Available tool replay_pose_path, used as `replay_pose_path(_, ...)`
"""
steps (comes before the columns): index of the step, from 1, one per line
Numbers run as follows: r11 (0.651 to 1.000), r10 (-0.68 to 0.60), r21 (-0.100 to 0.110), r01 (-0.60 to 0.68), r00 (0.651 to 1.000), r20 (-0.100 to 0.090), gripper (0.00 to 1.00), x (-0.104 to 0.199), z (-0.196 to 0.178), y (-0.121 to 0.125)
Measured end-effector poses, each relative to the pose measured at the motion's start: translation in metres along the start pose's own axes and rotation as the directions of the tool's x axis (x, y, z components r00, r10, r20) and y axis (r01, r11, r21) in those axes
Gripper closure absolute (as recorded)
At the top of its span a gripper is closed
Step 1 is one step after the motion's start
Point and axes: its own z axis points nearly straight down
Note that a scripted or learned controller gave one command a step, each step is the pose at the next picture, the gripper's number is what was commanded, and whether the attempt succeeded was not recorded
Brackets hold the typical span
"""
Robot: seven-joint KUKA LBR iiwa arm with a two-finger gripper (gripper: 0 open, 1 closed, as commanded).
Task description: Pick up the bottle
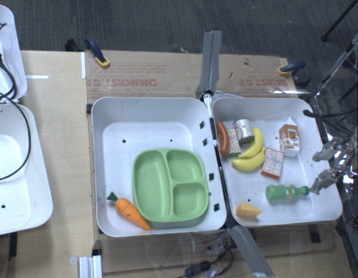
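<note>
Jaws (319, 184) sit at about 4 o'clock in the view, just past the cap end of the green bottle (286, 192). I cannot tell if they are open or closed, and nothing sits between them.

Nearest the camera, a yellow cheese wedge (247, 209) lies in the right bin (327, 210) at about 5 o'clock. The green bottle lies on its side just beyond it, near the front right corner of that bin, with its cap pointing toward 3 o'clock.

In the left bin (109, 138), an orange carrot (130, 211) lies at about 7 o'clock, touching the front left edge of a green plate (170, 184) with three parts.

Farther back in the right bin, a small red and white box (273, 163) lies beside a yellow banana (251, 152). At 9 o'clock from the banana is a hot dog (224, 138), and a silver can (243, 131) is between them. A white carton (289, 139) stands near the far right side.

Behind both bins, the wooden worktop (57, 97) holds flat brown cardboard (150, 74), held by blue clamps (97, 51) at 11 and 1 o'clock.
</note>
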Motion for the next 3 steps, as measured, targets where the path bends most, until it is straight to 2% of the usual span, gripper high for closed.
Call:
replay_pose_path(1, 0.991, -0.135, 0.000, 0.135, 0.991, -0.002, 0.00, 0.006, 0.110, 0.010)
replay_pose_path(2, 0.986, 0.164, 0.001, -0.164, 0.986, -0.002, 0.00, 0.012, 0.111, 0.076)
replay_pose_path(3, 0.942, 0.335, 0.002, -0.335, 0.942, -0.001, 0.00, -0.032, 0.112, 0.072)
